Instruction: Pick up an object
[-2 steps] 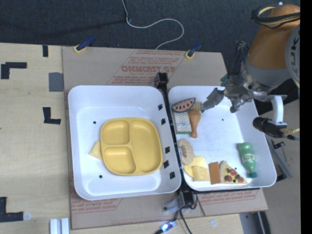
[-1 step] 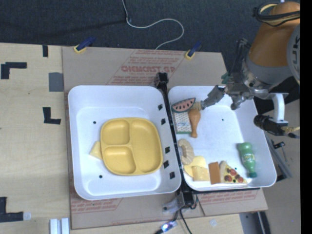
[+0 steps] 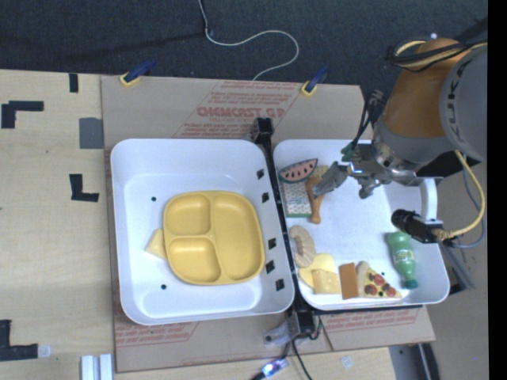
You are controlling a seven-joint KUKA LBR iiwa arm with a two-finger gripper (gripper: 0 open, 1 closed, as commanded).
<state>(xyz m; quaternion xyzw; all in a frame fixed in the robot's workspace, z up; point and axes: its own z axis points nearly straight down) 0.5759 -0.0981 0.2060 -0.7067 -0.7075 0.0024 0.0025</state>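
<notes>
Red printed lettering runs across the flat brown cardboard sheet under the two bins, at twelve o'clock above the left white bin; it is upside down to this view and too blurred to read with certainty. More faint red print sits on the cardboard's six o'clock edge, illegible. The green plastic bottle, at four o'clock, bears a label too small to read.
</notes>
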